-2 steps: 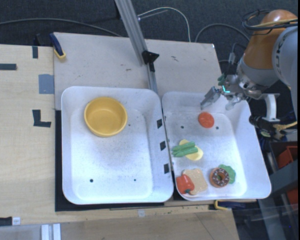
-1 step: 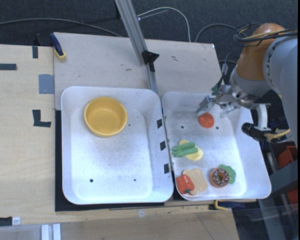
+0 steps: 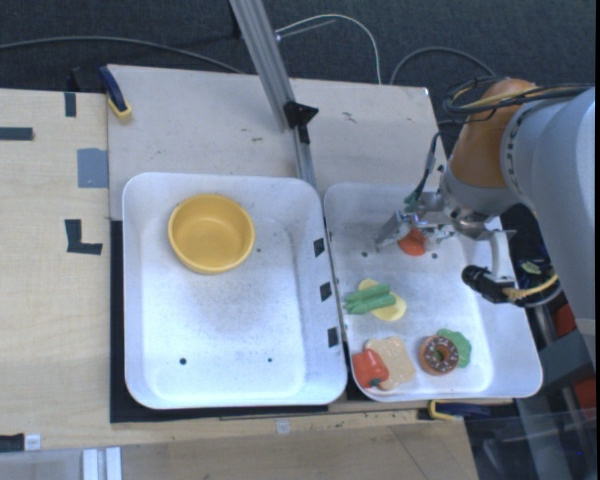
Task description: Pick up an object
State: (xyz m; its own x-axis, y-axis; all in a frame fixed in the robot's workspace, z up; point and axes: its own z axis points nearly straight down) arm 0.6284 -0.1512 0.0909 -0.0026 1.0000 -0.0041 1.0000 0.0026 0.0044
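My gripper [image 3: 416, 231] is low over the upper part of the right bin [image 3: 510, 368], on the grey arm with the orange band that comes in from the right. A small red-orange round object [image 3: 413, 244] sits right under the gripper's tip, partly covered by it. Whether it is gripped I cannot make out. Further toward the front of the same bin lie a green pod on a yellow piece [image 3: 372, 299], a red pepper on a tan slice [image 3: 374, 366], and a brown doughnut on a green piece [image 3: 442, 354].
The left bin [image 3: 150, 358] holds a yellow bowl [image 3: 211, 232] near its back left. A slanted metal pole [image 3: 270, 58] runs down to the ridge between the bins. Black cables hang beside the arm at the right bin's edge [image 3: 500, 283].
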